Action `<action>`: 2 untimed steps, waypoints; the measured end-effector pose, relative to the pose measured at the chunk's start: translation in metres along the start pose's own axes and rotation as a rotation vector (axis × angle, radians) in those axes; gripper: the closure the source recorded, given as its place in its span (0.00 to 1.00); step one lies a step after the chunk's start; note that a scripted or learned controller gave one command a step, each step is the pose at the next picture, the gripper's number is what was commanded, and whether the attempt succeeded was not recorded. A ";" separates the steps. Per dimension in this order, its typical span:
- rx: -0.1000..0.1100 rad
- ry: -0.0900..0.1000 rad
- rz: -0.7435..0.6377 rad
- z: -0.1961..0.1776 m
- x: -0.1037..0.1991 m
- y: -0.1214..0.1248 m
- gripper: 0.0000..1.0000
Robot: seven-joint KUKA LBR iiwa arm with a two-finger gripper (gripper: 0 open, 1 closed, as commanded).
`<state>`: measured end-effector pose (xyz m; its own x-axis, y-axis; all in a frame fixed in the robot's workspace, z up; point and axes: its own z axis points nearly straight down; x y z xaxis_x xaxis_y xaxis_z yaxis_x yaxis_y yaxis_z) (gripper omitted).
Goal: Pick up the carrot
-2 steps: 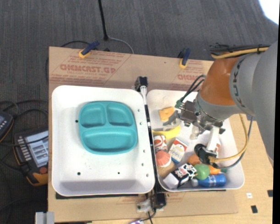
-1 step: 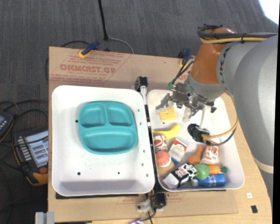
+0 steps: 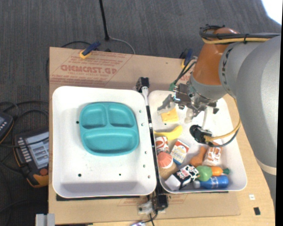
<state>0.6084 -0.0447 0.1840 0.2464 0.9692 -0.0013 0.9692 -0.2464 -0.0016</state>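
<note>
The carrot [image 3: 198, 156] is a short orange cone lying among the toys in the lower part of the right bin [image 3: 237, 150], its lower end by a green piece [image 3: 204, 172]. My gripper [image 3: 177, 109] hangs over the upper part of that bin, well above and to the left of the carrot. Its fingers [image 3: 166, 102] are spread open with nothing held between them. A yellow cheese wedge [image 3: 169, 117] lies just beneath them.
A banana [image 3: 172, 132], small cartons [image 3: 179, 152], a red round fruit [image 3: 164, 159], a cow-patterned box [image 3: 187, 174] and a blue bottle [image 3: 214, 182] crowd around the carrot. A teal divided plate [image 3: 109, 127] sits in the left bin [image 3: 65, 172]. The arm covers the right side.
</note>
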 end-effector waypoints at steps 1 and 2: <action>0.002 -0.001 -0.001 0.080 -0.071 0.010 0.00; -0.007 -0.001 0.091 0.095 -0.061 0.005 0.00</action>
<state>0.5986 -0.1048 0.0890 0.3336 0.9427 -0.0020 0.9427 -0.3336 0.0056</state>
